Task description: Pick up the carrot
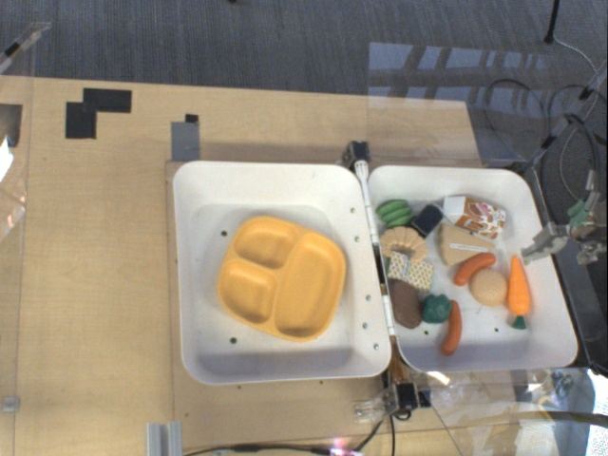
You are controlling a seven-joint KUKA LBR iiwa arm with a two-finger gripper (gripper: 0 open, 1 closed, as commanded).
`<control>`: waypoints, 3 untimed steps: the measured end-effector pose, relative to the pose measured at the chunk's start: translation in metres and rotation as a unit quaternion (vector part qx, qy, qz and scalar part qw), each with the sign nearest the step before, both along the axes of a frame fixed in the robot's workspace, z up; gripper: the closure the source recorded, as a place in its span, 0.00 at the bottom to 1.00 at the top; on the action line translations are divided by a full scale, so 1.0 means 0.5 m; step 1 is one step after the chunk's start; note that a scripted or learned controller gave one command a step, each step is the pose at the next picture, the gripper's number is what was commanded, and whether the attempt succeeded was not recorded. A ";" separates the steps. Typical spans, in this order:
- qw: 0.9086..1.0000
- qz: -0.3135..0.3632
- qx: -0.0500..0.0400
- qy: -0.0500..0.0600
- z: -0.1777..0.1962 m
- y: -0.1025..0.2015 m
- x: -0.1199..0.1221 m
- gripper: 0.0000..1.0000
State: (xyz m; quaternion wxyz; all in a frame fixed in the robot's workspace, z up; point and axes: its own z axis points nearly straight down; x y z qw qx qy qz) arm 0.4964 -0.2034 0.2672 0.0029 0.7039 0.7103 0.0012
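Carrot (pixel 518 286) lies in the right bin (pixel 532 190), near the right wall, in the lower right part of the frame. It is orange and long, with its green stub pointing down toward the bottom of the frame. A round tan bun (pixel 489 288) sits just beside it on the left, so a claw has more room coming from above than from the side. Two red sausages (pixel 474 268) lie close by too, one above the bun and one lower down near a green broccoli (pixel 436 308).

The gripper (pixel 538 246) pokes in at the right edge of the frame, just above the top end of the carrot. It is too small and blurry there to say if the claw is spread or pressed together. Nothing shows between its tips.

The left bin (pixel 190 255) holds a yellow tray (pixel 282 276) with three parts. It looks like a place for food to go later.

The carrot is not picked up yet, I think.
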 end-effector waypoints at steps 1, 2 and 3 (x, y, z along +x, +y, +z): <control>0.974 0.225 0.000 0.002 -0.179 -0.004 0.027 0.00; 0.945 0.327 -0.004 -0.002 -0.356 -0.006 0.077 0.00; 0.945 0.328 -0.005 -0.007 -0.331 -0.002 0.084 1.00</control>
